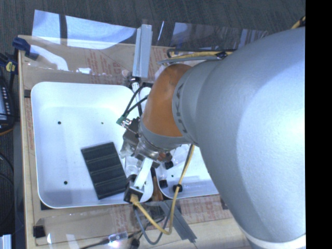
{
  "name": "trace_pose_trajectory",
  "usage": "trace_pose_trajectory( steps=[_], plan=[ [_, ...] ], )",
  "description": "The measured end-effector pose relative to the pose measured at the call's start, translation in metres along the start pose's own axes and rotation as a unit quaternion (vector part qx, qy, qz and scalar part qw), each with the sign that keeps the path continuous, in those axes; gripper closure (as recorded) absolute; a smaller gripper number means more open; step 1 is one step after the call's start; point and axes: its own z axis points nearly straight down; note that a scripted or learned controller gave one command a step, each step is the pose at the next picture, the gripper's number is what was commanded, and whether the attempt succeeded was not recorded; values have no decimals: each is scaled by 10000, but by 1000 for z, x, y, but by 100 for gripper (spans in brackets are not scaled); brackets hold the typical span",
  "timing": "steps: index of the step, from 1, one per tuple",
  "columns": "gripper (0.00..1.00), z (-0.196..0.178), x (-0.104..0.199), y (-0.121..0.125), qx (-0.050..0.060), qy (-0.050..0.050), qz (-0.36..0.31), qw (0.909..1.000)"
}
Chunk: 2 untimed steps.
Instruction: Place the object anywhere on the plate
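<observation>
1. The claw (134,162) hangs low at the right side of the left bin (52,95), close to where the two bins meet. From where I stand the wrist sits right over it, so I cannot tell whether it is apart or together.
2. I see nothing gripped in it. It is just beside the right edge of the dark ribbed slab (105,170), but I cannot tell whether it touches the slab.
3. The dark ribbed slab lies flat on the floor of the left bin, in the near right part. It is a long rectangle, turned a little off square with the bin's walls. Its near end is close to the bin's front wall.
4. Above the claw the orange band (163,100) rounds out over the gap between the bins, with the grey arm (249,128) swelling out behind it.
5. The arm covers most of the right bin (199,187), leaving a strip of its white floor showing near the front.
6. Both bins rest on the bench (78,224), and a silver bar (141,51) stands at the back between them.
</observation>
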Motion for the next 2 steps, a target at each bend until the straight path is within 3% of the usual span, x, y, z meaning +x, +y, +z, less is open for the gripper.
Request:
trace_pose_trajectory(
  steps=[1,2],
  plan=[
    [100,-4,78,-8,15,-13,2105,9776],
    [0,-4,78,-8,19,-14,2105,9776]
  ],
)
